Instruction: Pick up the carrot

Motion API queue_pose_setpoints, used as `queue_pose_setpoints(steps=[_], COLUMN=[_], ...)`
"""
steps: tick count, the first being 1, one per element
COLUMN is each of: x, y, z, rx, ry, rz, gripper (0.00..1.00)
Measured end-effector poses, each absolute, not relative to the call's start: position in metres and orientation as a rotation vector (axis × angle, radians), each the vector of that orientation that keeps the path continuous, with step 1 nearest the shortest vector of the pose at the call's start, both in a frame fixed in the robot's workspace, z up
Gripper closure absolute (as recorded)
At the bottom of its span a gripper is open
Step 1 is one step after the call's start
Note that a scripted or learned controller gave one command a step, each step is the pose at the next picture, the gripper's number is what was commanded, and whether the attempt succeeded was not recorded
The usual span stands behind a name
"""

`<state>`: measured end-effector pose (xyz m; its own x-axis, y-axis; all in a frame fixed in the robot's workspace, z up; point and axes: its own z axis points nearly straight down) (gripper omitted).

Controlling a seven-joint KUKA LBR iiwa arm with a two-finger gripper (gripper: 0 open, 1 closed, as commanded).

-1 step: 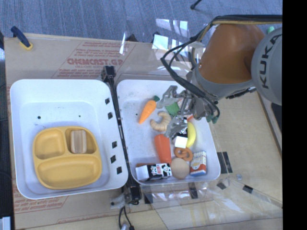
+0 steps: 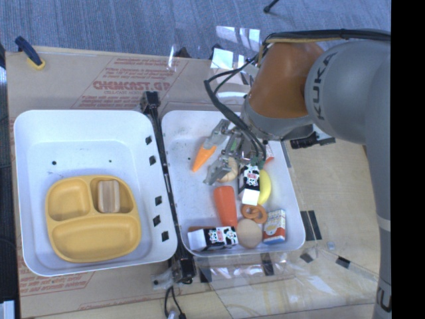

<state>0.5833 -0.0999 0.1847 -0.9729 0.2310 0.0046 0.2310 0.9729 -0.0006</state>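
Right now we are hovering the gripper (image 2: 222, 153) over the right bin (image 2: 178, 178), its metal fingers pointing toward seven o'clock; how wide they are standing, or whether anything is sitting between them, we cannot tell. We are seeing the carrot (image 2: 202, 157) just beside the fingertips at about nine o'clock, lying slantwise on the bin floor with its tip toward seven o'clock, apparently free.

Moving outward, clutter is crowding the space at five o'clock: a small pale object (image 2: 229, 175) directly under the fingers, a cow-print carton (image 2: 250, 178), a banana (image 2: 265, 187) and an orange-red cylinder (image 2: 226, 206). Further toward six o'clock a pretzel (image 2: 254, 212), an egg (image 2: 249, 233), a small can (image 2: 275, 226) and a second cow-print carton (image 2: 214, 237) are lining the near wall. In the left bin (image 2: 26, 198) a yellow divided tray (image 2: 93, 234) is sitting well apart.

We are judging the main risk to be a misaligned descent: a straight drop could close on the pale object instead. The carrot's taper could also let it squirt out from the fingers.
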Motion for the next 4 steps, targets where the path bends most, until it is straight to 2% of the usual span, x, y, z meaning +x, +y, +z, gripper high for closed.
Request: queue_pose_setpoints(steps=[1,2,3,4], x=[0.603,0.65,0.622,0.623], y=[-0.141,-0.141,-0.102,-0.102], z=[0.102,0.098,0.092,0.104], rx=[-0.618,-0.752,-0.742,-0.733], ry=[-3.099,-3.063,-3.052,-3.058], rz=[0.0,-0.002,-0.002,0.001], gripper=[0.0,0.0,0.0,1.0])
